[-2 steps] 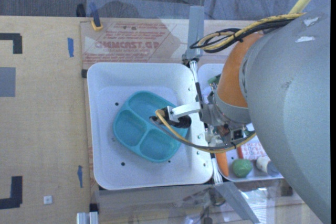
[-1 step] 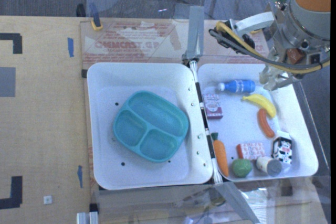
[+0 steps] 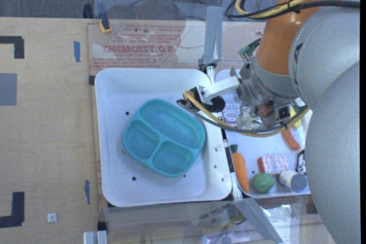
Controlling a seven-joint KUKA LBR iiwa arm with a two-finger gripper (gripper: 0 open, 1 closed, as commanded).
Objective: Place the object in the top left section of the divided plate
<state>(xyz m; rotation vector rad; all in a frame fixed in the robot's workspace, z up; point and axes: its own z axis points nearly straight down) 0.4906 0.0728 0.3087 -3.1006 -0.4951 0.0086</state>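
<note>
A teal divided plate [image 3: 164,137] with three sections lies tilted in the left white bin [image 3: 114,94]. Nothing lies in its sections. My gripper [image 3: 247,117] hangs over the near-left part of the right bin [image 3: 229,180], just past the wall between the two bins and to the right of the plate. The grey wrist and orange band hide most of it from above. Below the gripper sits something with purple print [image 3: 231,112], partly hidden.
Along the right bin's front lie an orange carrot [image 3: 240,171], a green round object [image 3: 263,183], a red and white box [image 3: 274,163], a small white and blue bottle [image 3: 291,180] and an orange piece [image 3: 291,138]. Black and yellow cables [image 3: 200,104] loop over the plate's right edge.
</note>
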